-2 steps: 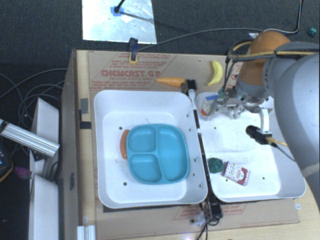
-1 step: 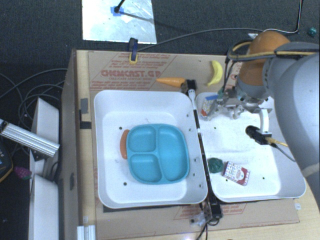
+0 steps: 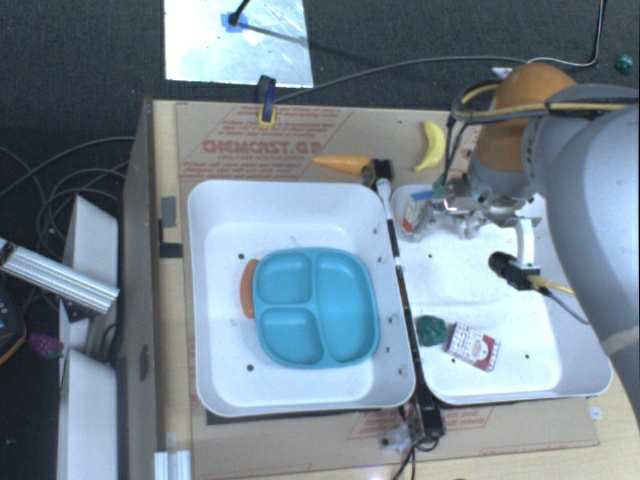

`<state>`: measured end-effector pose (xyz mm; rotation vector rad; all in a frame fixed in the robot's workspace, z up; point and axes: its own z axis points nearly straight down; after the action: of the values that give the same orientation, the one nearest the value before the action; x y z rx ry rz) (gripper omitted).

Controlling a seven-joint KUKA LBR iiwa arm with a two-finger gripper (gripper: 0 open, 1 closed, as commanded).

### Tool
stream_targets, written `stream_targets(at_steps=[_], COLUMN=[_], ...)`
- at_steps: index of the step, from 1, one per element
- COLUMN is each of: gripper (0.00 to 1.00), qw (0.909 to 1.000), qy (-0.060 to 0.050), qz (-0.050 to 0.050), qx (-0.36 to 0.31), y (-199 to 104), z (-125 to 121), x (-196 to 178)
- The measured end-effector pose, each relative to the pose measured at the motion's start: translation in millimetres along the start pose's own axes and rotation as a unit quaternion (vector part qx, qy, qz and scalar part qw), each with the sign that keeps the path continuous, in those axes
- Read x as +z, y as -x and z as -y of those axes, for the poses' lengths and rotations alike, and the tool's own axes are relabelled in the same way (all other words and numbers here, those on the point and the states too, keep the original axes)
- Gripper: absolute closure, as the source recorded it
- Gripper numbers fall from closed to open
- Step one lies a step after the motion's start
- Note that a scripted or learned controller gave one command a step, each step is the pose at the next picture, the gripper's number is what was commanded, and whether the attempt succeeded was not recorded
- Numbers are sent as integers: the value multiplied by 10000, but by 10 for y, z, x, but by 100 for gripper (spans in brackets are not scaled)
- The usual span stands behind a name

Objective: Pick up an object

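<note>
Dark carpet (image 3: 80, 58) is seen around the bench (image 3: 260, 148), whose top is covered in printed brown card; a silvery sheet (image 3: 240, 28) is laid on the carpet beyond the far edge. Two white bins are set side by side on the card. The left bin (image 3: 225, 218) is occupied by a blue divided plate (image 3: 315, 303), lying flat; an orange-brown sausage-shaped thing (image 3: 246, 286) is tucked against the plate's left rim.

On the card behind the bins a carrot (image 3: 340, 164) is laid near the far edge of the left bin; a banana (image 3: 432, 145) is placed beyond the right bin; a black clip (image 3: 265, 90) is fixed at the bench's far edge.

The grey arm (image 3: 580, 188) is brought in from the right, its orange band (image 3: 530, 88) being uppermost; the gripper (image 3: 455, 216) is held low over the far left part of the right bin (image 3: 520, 348). How far the gripper is open cannot be told, and nothing is seen to be held by it.

The objects to be picked are found in the right bin's near part, well apart from the gripper: a dark green object (image 3: 432, 330) is set by the bin's left wall; a red and white packet (image 3: 471, 347) is laid just beside it, slightly tilted.
</note>
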<state>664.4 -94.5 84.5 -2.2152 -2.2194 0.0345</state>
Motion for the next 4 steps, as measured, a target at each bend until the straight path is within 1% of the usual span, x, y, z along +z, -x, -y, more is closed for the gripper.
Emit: stream_targets(at_steps=[1,2,3,4], gripper=[0,0,0,0], qw=[10000,10000,10000,9999], qy=[-3,-8,-6,122], qz=[3,-29,-14,-48], qx=[1,2,-1,0], y=[-12,17,2,204], z=[2,0,2,-44], x=[4,8,8,-428])
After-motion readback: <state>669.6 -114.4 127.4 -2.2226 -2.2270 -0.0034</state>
